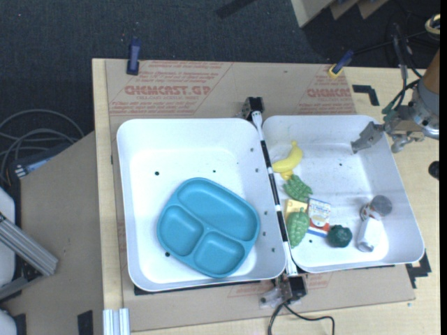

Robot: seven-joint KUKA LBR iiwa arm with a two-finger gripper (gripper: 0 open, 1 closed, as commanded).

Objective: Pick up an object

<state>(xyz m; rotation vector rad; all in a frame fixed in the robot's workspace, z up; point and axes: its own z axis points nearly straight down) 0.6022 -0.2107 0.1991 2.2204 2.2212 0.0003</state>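
The right bin [391, 180] holds several small objects along its left and front sides: a yellow banana [288, 160], a green leafy toy [299, 187], another green piece [297, 226], a small printed box [318, 212], a dark green round thing [340, 236] and a grey-and-white tool [369, 223]. My gripper [383, 139] hovers over the far right corner of that bin, fingers spread open with nothing between them. It is well apart from all the objects.
A blue three-compartment plate [207, 225] lies in the left bin [140, 187]. A black divider strip [269, 180] runs between the bins. The bare middle and back of the right bin lie under the gripper. Cables hang at the far right.
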